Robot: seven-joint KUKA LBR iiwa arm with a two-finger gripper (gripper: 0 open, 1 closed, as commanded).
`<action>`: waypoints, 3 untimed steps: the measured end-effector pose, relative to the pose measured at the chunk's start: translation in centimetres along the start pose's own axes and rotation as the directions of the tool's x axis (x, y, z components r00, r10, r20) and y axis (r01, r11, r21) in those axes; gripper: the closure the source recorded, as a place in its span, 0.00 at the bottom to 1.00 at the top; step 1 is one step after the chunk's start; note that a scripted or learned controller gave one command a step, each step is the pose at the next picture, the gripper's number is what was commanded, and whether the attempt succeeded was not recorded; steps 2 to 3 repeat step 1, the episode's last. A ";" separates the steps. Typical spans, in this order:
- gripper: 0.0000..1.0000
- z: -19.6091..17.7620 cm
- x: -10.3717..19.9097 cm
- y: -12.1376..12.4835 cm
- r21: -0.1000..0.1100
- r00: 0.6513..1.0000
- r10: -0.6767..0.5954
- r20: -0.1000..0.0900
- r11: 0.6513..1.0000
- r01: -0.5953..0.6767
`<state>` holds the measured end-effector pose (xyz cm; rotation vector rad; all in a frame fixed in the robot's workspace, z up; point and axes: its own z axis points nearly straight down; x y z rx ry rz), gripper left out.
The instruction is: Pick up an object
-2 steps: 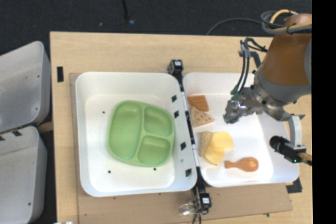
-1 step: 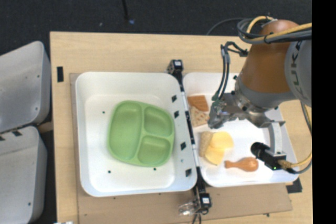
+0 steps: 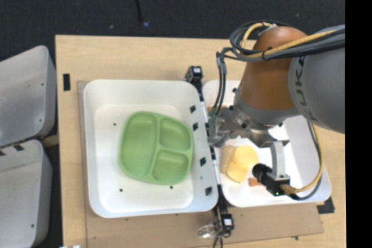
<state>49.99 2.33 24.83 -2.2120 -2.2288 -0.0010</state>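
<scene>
Yellow object (image 3: 240,163) lies near the front of the right bin (image 3: 302,191), close by that bin's left wall. The hand (image 3: 232,135) hangs just behind it, over the same bin; its grip cannot be told. Left of this bin, the other bin (image 3: 104,197) carries a green divided plate (image 3: 156,148).

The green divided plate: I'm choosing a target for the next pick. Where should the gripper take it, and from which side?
Probably the rim of the green divided plate, from straight above. It lies flat in the left bin, so only its raised edge offers something thin to pinch; its outer edge sits clear of the bin walls.
</scene>
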 end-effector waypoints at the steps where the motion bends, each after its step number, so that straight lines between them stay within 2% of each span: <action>1: 1.00 1.1 5.9 0.4 0.000 1.000 0.001 0.001 1.000 -0.001; 3: 1.00 1.1 5.9 0.4 0.000 1.000 0.001 0.001 1.000 -0.001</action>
